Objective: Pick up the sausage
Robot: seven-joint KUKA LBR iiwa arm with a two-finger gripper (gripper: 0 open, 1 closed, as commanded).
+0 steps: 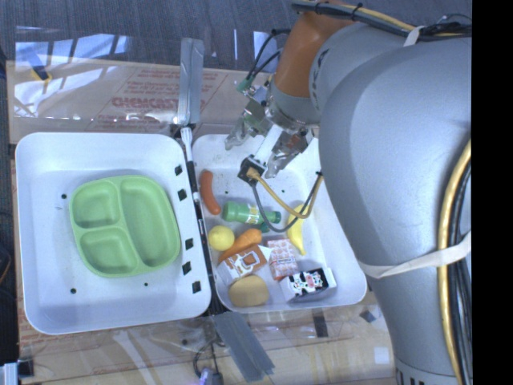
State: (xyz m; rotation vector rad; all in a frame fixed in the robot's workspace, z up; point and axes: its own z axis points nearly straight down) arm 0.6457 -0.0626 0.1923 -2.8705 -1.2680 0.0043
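The sausage (210,192) is a short orange-red link lying near the left wall of the right bin (346,269), pointing roughly away from me. My gripper (258,147) hangs above the far end of that bin, up and to the right of the sausage and apart from it. Its fingers are spread, with nothing between them.
Beside the sausage lie a green bottle (249,212), a lemon (220,237), a carrot (245,241), a banana (298,226), snack packets (280,258), a potato (248,290) and a black-and-white carton (309,281). The left bin (40,295) holds a green divided plate (124,224). The arm's bulk covers the right side.
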